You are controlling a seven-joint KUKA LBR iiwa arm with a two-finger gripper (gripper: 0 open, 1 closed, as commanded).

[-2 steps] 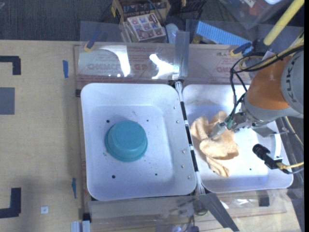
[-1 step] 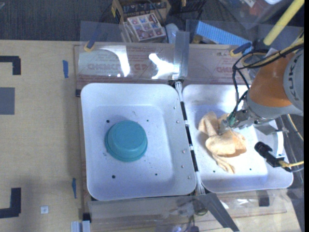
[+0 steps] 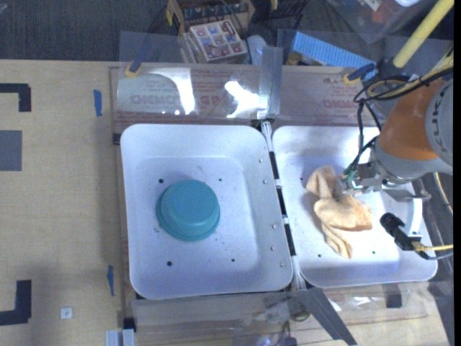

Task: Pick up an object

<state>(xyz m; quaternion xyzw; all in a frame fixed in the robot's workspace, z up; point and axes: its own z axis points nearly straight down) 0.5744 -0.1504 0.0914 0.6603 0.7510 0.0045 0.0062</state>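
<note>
Camera view: gripper low in right bin, tip down on crumpled tan cloth, at cloth's upper right edge. Finger spread: cannot tell, wrist body hides it. Cloth lies mid-bin, bunched, touching floor of bin. Teal bowl upside down in left bin, well apart. Step judged: descent/grasp on cloth. Next move calls for firm pinch on fold, then straight lift; thin fabric may slip free.

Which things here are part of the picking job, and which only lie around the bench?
Part of the job:
- gripper, down at the cloth in the right bin
- tan cloth
- teal bowl, upside down in the left bin
- right bin
- left bin

Lying about:
- blue tape on the bench
- box behind the bins
</note>
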